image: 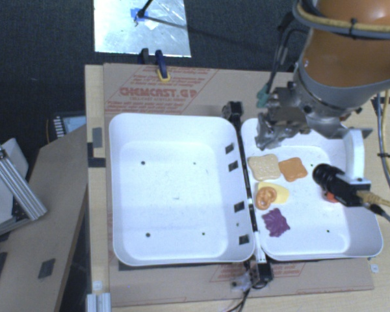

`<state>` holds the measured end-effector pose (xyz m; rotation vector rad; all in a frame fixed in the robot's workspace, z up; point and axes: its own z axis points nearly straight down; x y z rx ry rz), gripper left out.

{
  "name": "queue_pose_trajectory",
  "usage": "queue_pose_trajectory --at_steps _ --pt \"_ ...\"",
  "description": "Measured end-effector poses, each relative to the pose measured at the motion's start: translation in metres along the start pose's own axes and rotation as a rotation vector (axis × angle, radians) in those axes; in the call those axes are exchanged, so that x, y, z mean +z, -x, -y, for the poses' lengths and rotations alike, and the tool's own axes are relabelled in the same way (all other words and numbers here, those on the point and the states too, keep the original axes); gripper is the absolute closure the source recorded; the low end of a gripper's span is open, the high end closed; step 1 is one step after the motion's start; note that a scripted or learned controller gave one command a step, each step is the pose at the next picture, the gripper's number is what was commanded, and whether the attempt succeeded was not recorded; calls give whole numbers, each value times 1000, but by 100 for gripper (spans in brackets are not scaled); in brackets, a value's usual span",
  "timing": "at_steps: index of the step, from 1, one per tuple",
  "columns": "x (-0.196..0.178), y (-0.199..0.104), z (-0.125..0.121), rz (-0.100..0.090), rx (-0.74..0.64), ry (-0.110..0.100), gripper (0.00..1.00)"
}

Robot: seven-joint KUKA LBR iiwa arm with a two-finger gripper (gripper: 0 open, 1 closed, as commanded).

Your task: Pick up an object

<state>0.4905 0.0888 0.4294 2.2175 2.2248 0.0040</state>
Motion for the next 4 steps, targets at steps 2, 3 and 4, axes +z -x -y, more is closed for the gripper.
queue_pose_trajectory --at_steps 2,3,4 --pt "-65 -76 5 1 -8 -4 100" --pt "-63 -141 -7 -1 -7 -1 100" --pt "-21 -102 4 3 5 -4 100"
